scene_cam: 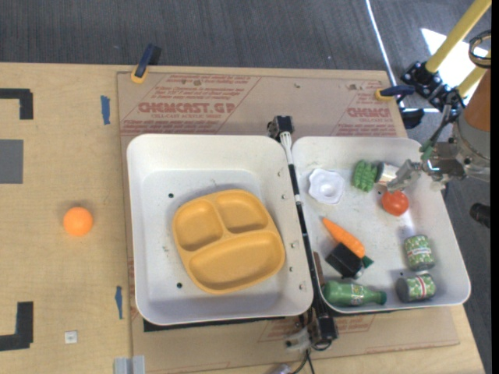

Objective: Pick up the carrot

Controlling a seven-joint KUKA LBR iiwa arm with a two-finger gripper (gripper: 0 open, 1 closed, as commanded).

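Nearest the lower edge of the frame, in the right bin [460, 287], lie a green bottle [355, 293] on its side and two small green-labelled cans [415, 287], one above the other at the lower right. Just above the bottle sits a black block [343, 260], and touching its upper side is the carrot [345, 238], in the lower-middle part of that bin. Its long axis runs on a slant, from the pointed end at the upper left to the thicker end with a bit of green at the lower right. Farther up lie a red tomato [395, 202], a white cup-like piece [325, 185] and a green leafy toy [363, 174]. The gripper [405, 175] hangs at the upper right of the same bin, just above the tomato and beside the green toy; whether it is parted or closed cannot be told from here, and nothing is seen in it. So the carrot lies down and to the left of the gripper, well apart, with the tomato between. In my judgement the coming move must carry the gripper that way and turn it across the carrot's slant. The left bin [148, 209] holds a yellow divided plate [228, 240]; an orange ball [78, 221] rests on the counter [54, 170] at far left.
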